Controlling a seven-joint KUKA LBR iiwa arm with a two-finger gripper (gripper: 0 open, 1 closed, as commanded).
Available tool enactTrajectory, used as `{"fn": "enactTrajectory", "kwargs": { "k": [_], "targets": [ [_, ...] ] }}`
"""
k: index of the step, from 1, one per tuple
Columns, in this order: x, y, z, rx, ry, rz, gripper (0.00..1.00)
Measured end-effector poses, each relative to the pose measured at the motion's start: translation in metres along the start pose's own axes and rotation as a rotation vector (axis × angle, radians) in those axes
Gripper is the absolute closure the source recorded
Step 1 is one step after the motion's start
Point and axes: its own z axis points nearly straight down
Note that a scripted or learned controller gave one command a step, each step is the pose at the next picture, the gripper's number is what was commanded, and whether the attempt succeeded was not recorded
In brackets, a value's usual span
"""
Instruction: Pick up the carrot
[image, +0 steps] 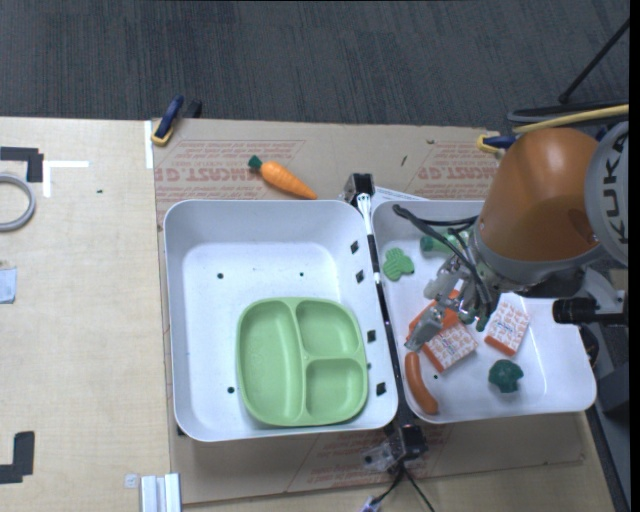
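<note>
The carrot (284, 178) is seen lying on the cardboard sheet (330, 150) that covers the worktop (80, 330), beyond the far rim of the left bin (190, 300) and outside both bins. Its green top is turned to the left and its orange tip to the right, with the body slightly slanted. It is well apart from the arm.

A light green divided plate (300, 360) with three compartments is held in the left bin, toward its near side.

The arm is reached in from the right above the right bin (560, 395), its orange band (540, 195) filling the far right part of that bin's view. The pincer (440, 318) is lowered over the middle of the right bin, just above or against a patterned orange-and-white packet (450, 345). Whether its fingers are spread or closed cannot be told, and nothing can be made out held in it.

In the right bin a second patterned packet (508, 327) is seen to the right of the first, a green leaf-shaped piece (398, 264) toward the far left, a dark green broccoli piece (505, 375) near the right, and a red-orange sausage (420, 385) along the near left edge.

A blue-and-yellow tool (168, 120) lies at the far left corner of the cardboard.
</note>
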Motion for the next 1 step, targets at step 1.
{"fn": "enactTrajectory", "kwargs": {
  "k": [1],
  "targets": [
    [-0.0054, 0.0648, -0.0001, -0.001, -0.002, -0.163, 0.00]
  ]
}}
